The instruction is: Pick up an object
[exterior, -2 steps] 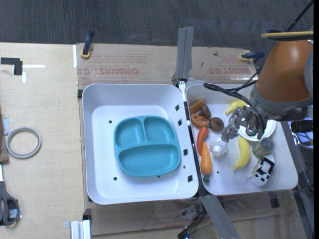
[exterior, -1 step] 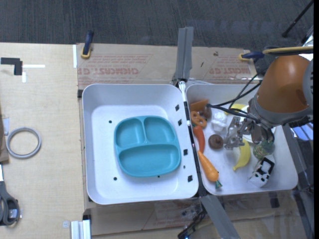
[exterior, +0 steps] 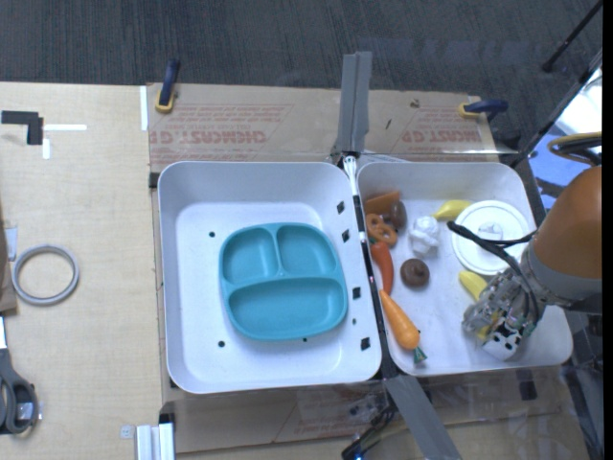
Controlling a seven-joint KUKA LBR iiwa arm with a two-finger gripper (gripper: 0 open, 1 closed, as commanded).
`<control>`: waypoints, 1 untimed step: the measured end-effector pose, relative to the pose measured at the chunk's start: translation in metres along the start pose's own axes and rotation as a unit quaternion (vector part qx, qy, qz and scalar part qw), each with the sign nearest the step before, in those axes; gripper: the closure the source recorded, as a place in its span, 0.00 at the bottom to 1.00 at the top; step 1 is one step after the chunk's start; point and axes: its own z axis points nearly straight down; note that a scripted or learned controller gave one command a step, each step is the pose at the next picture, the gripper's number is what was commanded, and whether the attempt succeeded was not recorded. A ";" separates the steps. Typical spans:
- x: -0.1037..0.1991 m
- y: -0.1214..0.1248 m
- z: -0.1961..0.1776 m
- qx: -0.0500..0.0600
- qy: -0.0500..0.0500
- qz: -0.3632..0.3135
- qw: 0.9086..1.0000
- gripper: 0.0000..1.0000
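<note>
My gripper hangs low over the front right corner of the right bin, beside a yellow piece. A small black-and-white thing lies right under it. Along the bin's left side lie an orange carrot, a red-orange piece, a pretzel and a brown-orange piece. A brown donut, a white lump, a yellow banana and a white round lid fill the middle and back.
The left bin holds a teal divided plate. On the bench at the left lie a grey tape ring and scissors. A metal divider runs between the bins at the back.
</note>
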 end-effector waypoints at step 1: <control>0.031 0.045 -0.113 0.000 -0.001 0.070 0.998 1.00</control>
